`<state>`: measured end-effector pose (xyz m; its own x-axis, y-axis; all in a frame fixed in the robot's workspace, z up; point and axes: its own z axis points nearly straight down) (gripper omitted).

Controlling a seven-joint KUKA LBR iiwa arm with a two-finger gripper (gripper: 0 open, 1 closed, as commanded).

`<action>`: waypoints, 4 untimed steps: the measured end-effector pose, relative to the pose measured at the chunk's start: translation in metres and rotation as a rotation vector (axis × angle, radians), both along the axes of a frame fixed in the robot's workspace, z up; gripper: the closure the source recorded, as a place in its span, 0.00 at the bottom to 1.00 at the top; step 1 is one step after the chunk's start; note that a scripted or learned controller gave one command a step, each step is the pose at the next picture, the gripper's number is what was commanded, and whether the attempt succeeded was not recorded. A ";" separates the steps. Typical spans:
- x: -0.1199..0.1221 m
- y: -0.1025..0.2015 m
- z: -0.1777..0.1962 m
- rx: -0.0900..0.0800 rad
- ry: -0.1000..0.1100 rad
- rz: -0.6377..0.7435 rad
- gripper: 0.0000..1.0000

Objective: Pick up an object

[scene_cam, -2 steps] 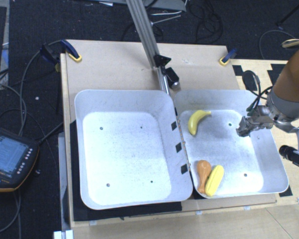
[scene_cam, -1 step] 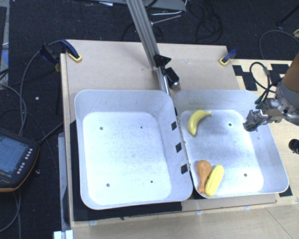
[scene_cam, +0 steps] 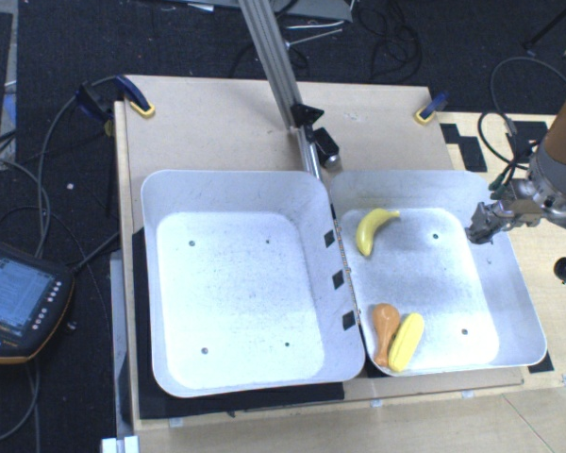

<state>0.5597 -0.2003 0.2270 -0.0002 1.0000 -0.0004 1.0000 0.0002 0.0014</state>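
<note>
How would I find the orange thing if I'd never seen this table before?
Look at the right-hand white bin and go to its near left corner. Two things lie there side by side, touching: the orange one on the left is shaped like a carrot, while its neighbour is yellow like corn.

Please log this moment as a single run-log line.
hand: over right bin's right rim, holding nothing | banana: upper left | corn, orange piece: front, touching

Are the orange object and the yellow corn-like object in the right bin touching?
Touching. The camera view shows the orange object lying right against the yellow corn-like object, no gap between them.
</note>
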 end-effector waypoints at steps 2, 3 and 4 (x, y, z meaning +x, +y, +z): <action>0.023 0.094 -0.007 0.002 0.002 0.004 1.00; 0.033 0.154 -0.006 0.002 0.002 0.004 1.00; 0.058 0.205 -0.003 0.001 0.001 0.005 1.00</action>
